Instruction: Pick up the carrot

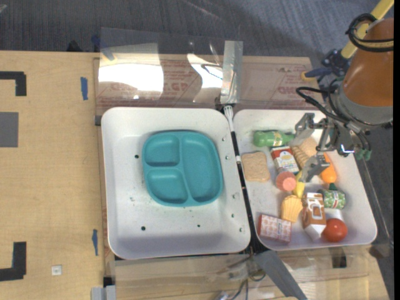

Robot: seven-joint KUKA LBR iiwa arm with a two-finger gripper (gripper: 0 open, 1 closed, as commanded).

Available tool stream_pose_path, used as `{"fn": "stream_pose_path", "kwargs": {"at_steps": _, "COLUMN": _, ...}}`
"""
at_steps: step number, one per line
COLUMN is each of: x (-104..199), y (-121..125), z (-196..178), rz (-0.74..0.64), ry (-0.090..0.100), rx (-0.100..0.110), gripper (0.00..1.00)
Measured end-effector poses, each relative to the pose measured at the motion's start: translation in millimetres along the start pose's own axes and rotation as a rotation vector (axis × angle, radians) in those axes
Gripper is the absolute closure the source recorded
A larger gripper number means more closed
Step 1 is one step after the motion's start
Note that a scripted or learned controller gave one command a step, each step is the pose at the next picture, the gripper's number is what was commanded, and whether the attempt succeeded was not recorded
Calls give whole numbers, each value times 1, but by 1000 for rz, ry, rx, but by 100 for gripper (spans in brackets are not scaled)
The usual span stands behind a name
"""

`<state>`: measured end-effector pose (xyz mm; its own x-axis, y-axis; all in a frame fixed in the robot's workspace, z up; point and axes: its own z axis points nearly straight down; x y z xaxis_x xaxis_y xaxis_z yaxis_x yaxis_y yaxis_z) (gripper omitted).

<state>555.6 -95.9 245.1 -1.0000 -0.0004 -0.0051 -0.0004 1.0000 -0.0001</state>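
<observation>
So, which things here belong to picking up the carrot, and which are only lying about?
For the job:
- carrot, in the right bin
- gripper, low over that bin

Just lying about:
- teal divided plate in the left bin
- green bottle
- tomato
- cracker
- pink packet
</observation>
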Motion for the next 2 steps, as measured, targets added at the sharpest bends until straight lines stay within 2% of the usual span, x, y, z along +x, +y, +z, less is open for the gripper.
{"fn": "stream_pose_path", "kwargs": {"at_steps": 1, "x": -3, "y": -74, "z": 73, "rz": -102, "ry": 8, "rx": -1, "gripper": 0}}
{"fn": "stream_pose_path", "kwargs": {"at_steps": 2, "x": -44, "y": -95, "z": 143, "rz": -85, "ry": -7, "rx": 2, "gripper": 0}}
